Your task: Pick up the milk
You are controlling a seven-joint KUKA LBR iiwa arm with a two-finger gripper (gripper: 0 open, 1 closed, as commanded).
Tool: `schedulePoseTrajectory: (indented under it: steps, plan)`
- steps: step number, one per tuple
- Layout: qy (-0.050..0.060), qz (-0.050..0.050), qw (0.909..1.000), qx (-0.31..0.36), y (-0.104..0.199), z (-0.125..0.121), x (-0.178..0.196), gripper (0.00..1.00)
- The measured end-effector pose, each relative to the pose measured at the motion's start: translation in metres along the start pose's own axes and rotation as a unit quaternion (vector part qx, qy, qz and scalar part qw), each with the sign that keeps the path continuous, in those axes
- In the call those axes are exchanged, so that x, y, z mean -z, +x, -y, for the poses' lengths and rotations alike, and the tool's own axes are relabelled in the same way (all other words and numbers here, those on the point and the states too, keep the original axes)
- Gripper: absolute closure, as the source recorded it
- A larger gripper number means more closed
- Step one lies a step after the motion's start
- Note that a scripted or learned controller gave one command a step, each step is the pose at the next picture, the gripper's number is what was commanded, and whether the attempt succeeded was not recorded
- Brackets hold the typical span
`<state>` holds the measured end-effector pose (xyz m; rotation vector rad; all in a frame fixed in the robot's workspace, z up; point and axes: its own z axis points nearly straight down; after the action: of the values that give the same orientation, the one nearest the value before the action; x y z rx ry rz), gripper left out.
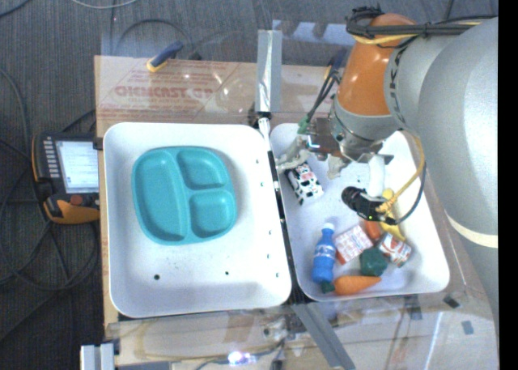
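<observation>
The milk (306, 184) is a small white carton with black cow patches. It lies tilted in the upper left part of the right bin (433, 279), close to the wall that the two bins share. My gripper (294, 157) hangs just above and slightly left of it, at the carton's upper end. The grey arm with its orange band (368, 77) reaches in from the upper right and hides the bin's back corner. The view does not show whether the carton is between the gripper's tips or only beside them.
Several items crowd the right bin's lower half: a blue bottle (324, 253), a red-and-white carton (353, 243), a carrot (356, 284), a green block (373, 263) and a red can (396, 252). The left bin (121, 287) holds a teal divided plate (184, 194).
</observation>
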<state>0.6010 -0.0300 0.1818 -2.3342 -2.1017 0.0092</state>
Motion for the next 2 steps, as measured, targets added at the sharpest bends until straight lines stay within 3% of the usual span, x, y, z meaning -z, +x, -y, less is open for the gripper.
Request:
schedulePoseTrajectory:
  steps: [1,2]
  plan:
    - [0.000,0.000,0.9997,-0.026,-0.0168,0.0223,0.0002,0.00]
    - [0.000,0.000,1.0000,0.002,-0.0145,0.0303,0.0003,0.00]
